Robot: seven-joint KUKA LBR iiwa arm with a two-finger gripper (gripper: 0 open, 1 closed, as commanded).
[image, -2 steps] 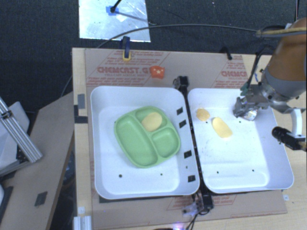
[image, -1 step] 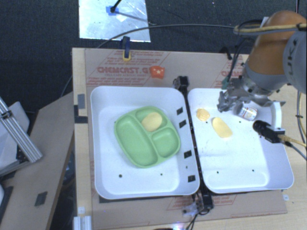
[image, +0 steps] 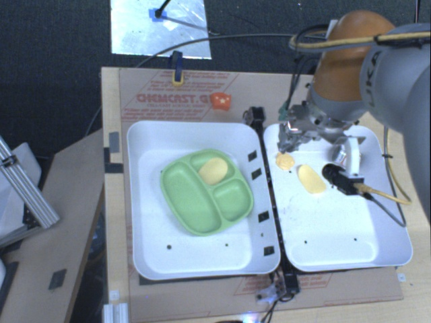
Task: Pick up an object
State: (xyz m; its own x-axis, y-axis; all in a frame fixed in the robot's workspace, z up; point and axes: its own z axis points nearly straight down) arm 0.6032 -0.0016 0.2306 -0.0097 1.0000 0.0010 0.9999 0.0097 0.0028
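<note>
While the counter (image: 168,89) carries two white bins side by side, the grey arm (image: 397,73) hangs over the right bin (image: 350,247). In the left bin (image: 155,247): green divided plate (image: 188,200). At the right bin's upper-left corner: tool (image: 291,138), open or clenched, can't tell. On the plate's upper compartment: yellow lump (image: 214,171). Just below the tool, on the right bin floor: pale yellow oblong piece (image: 311,179) and a smaller orange-yellow disc (image: 285,160).

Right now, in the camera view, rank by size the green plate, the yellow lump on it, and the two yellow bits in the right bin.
1. green plate
2. lump and oval bit: too alike to rank
3. round bit
</note>
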